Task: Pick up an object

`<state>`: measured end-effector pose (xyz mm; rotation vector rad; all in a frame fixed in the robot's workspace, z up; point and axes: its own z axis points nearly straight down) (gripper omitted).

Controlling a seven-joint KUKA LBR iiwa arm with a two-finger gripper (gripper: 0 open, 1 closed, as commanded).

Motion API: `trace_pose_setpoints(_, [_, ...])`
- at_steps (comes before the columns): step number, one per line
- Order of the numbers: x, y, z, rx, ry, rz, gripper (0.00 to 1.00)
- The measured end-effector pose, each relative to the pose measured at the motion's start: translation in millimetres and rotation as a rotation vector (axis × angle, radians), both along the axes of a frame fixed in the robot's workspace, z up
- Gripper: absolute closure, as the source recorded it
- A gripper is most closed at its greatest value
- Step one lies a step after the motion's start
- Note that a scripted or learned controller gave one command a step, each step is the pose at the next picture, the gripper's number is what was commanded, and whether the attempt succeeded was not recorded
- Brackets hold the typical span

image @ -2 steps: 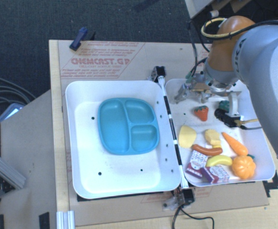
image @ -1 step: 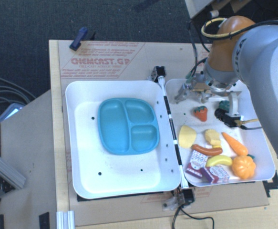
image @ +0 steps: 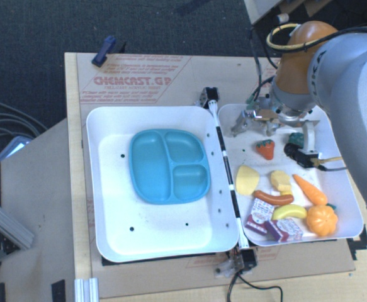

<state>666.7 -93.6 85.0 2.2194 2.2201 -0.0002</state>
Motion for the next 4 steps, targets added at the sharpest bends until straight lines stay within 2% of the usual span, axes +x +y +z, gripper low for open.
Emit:
trace_pose_setpoints(1, [-67.9, 0.0, -0.6, 0.003, 0.004, -0.001, 0.0])
trace_pose_setpoints(2, [-67.4, 0.4, 9.4, 0.003, 0.002, -0.002, 1.0])
trace_pose_setpoints(3, [-92.2, 65.4, 125.2, 0.002, 0.001, 0.001, 1.0])
trace_pose_setpoints(4, [-140.6, 126.3, 153.3, 0.003, 0.006, 0.001, 1.0])
